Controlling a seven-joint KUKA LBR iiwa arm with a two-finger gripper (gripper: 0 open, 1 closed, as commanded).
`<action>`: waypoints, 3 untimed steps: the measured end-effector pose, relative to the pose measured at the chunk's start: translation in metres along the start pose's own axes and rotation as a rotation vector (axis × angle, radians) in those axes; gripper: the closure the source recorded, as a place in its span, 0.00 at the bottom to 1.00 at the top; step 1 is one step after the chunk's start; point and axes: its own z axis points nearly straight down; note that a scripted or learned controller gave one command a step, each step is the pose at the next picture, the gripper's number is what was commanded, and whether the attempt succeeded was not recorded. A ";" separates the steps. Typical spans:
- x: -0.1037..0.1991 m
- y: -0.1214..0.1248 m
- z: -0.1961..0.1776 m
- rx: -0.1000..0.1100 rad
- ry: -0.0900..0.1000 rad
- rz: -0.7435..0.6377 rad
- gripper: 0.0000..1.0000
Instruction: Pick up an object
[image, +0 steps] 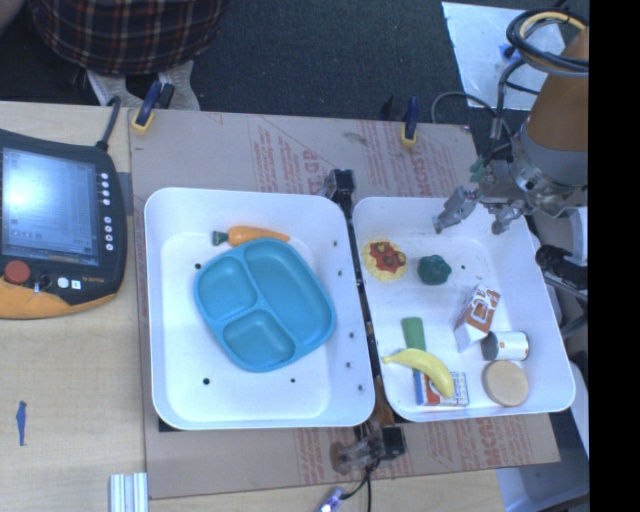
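Several small objects crowd the right bin (530, 262): green lump (434, 269) nearest, pizza toy (385, 259) beside it, banana (421, 368) farther off. Gripper (478, 213) hovers above the bin's far edge, fingers spread, holding nothing. Risk: the rounded lump squirts free, or fingers strike the bin wall.

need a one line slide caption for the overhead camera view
KUKA gripper hovers open over the right bin, above toy food including a banana; the left bin holds a blue tray.
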 end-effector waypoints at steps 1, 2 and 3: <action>-0.007 -0.005 0.137 0.005 0.000 0.000 0.00; -0.008 -0.004 0.124 0.002 -0.002 -0.002 1.00; 0.074 -0.015 0.033 -0.003 0.000 -0.002 1.00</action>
